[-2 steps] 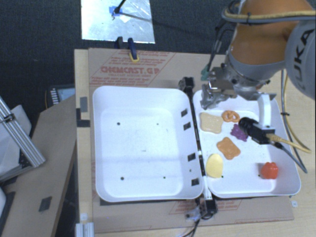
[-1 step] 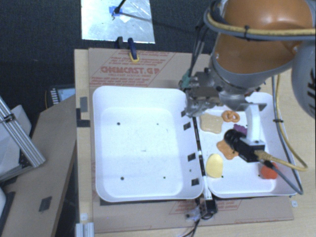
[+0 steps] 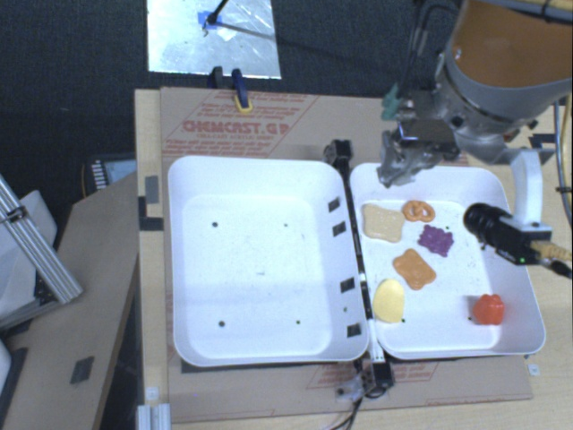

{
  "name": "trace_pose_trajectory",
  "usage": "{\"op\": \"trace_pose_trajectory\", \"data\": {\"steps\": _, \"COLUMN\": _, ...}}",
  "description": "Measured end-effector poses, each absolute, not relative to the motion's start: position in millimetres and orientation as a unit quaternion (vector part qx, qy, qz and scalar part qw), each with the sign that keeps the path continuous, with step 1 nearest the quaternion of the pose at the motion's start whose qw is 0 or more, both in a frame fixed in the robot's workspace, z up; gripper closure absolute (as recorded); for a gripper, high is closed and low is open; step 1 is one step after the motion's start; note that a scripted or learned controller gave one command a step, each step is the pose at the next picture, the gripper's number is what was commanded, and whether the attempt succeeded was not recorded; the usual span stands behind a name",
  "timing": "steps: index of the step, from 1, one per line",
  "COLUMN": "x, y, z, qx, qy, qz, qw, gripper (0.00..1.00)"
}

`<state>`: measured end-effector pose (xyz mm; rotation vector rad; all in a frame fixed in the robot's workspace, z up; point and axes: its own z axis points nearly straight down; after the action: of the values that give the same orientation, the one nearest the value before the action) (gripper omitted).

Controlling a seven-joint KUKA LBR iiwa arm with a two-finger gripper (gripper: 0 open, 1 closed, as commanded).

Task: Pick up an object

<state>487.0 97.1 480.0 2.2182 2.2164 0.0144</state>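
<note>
- Hovering over the right bin (image 3: 524,330), our hand (image 3: 394,173) hangs above the bread slice (image 3: 383,223).
- We cannot tell its state.
- Pretzel (image 3: 417,210) lies beside that slice.

Premises present as a robotics laboratory or test cell. Evidence: an industrial arm (image 3: 501,52) over two white bins (image 3: 251,258) fixed to a cardboard-covered bench (image 3: 242,119), aluminium framing (image 3: 31,240) at the left, exposed cabling (image 3: 358,388), and small toy food items (image 3: 412,267) serving as test pieces.

I see the shallow right bin (image 3: 519,334) holding six small food pieces, beside the shallow left bin (image 3: 192,267).
</note>
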Motion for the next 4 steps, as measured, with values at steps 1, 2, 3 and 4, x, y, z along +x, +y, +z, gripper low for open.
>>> {"op": "trace_pose_trajectory", "data": {"steps": 1, "x": 489.8, "y": 172, "z": 483, "qx": 0.703, "qy": 0.711, "qz": 0.0022, "qw": 0.0, "gripper": 1.0}}
{"op": "trace_pose_trajectory", "data": {"steps": 2, "x": 534.4, "y": 194, "z": 538, "qx": 0.705, "qy": 0.709, "qz": 0.0043, "qw": 0.002, "gripper": 1.0}}
{"op": "trace_pose_trajectory", "data": {"steps": 3, "x": 518.6, "y": 234, "z": 535, "qx": 0.704, "qy": 0.71, "qz": 0.0015, "qw": 0.0, "gripper": 1.0}}
{"op": "trace_pose_trajectory", "data": {"steps": 4, "x": 488.9, "y": 192, "z": 536, "qx": 0.707, "qy": 0.707, "qz": 0.0008, "qw": 0.0, "gripper": 1.0}}
